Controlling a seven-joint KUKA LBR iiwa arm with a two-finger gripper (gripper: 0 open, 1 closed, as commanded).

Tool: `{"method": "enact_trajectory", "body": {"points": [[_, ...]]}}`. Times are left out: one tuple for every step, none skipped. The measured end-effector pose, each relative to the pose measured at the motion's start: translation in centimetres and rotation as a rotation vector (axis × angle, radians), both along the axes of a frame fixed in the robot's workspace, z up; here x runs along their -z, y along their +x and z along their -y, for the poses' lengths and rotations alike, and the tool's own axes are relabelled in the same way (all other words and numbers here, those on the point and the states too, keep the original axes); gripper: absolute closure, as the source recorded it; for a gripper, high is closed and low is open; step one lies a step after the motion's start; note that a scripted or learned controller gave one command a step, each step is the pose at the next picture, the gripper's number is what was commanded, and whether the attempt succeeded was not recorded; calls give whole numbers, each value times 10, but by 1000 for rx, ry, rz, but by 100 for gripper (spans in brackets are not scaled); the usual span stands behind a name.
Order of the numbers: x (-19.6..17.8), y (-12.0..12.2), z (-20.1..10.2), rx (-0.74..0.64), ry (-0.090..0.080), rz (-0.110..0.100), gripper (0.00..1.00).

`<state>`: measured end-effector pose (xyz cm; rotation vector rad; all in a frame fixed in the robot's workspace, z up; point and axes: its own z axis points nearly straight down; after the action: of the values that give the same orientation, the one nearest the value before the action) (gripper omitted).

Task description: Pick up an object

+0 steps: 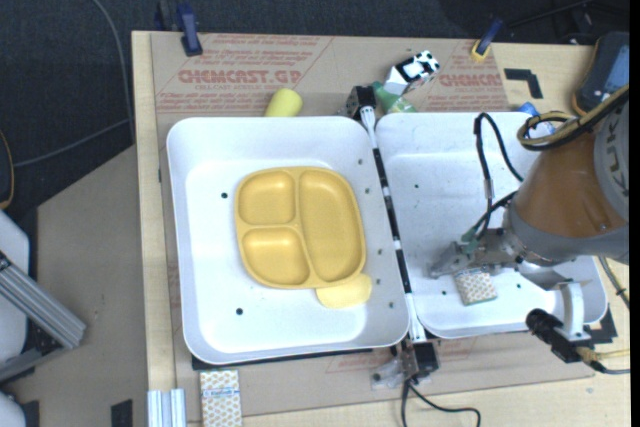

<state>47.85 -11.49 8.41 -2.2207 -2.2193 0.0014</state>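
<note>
the two-finger gripper (470, 260) sits low in the right white bin (440, 195); whether it is clenched cannot be told. a small tan checkered block (477, 288) lies just beside it, a yellow three-compartment plastic tray (300, 225) well apart.

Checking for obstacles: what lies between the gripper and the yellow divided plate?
In the camera view, bare white floor of the right bin and the ridge where both bins meet separate the gripper from the yellow divided plate.
</note>
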Motion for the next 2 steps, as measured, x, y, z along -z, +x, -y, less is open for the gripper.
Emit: {"method": "enact_trajectory", "body": {"points": [[-40, 46, 86, 1, -4, 5, 0], [-2, 0, 29, -1, 1, 0, 0]]}}
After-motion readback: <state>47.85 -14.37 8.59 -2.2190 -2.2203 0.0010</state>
